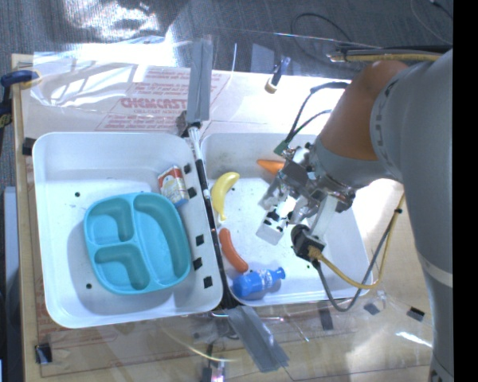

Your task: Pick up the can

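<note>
Risking: a wasted grasp, since the gripper (280, 213) hangs over the right bin (346, 281), not the can's bin.
Fingers: spread, nothing between them.
Can (173, 186): left bin (52, 161), against the divider, beside the blue tray (135, 241), well left of the fingers.

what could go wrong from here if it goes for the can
The gripper is over the right bin, while the can lies in the left bin, so it may close on the wrong thing, such as the banana nearby. The can also lies wedged between the blue tray and the divider wall, leaving little room for fingers; a grasp there could slip or shove the tray.
</note>
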### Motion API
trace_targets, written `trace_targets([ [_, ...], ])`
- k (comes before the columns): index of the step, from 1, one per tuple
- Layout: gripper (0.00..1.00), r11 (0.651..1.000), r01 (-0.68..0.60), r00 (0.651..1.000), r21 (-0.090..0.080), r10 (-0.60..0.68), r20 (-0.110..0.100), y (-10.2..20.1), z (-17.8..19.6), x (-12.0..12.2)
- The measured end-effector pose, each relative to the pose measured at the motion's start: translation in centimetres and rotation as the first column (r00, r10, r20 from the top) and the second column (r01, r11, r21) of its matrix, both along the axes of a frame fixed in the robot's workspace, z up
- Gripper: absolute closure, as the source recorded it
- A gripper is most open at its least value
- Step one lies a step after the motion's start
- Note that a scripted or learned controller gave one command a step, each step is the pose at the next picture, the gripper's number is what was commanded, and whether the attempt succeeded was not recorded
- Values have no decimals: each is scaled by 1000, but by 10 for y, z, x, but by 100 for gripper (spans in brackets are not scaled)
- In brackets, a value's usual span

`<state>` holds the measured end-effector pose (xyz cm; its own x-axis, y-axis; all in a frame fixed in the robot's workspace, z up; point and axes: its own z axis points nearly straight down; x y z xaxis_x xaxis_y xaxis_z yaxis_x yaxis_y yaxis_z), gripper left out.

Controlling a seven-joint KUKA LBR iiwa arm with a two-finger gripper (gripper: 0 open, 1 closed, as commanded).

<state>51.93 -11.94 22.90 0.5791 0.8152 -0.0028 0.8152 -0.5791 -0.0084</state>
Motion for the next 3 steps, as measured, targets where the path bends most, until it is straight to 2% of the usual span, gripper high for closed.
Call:
trace_targets([
  [1,100,953,303,953,-1,-303,-1,49,-17,-20],
  [2,100,927,374,927,-2,-374,1,5,-15,3],
  [3,100,929,371,929,-3,-371,0,82,-3,-44],
])
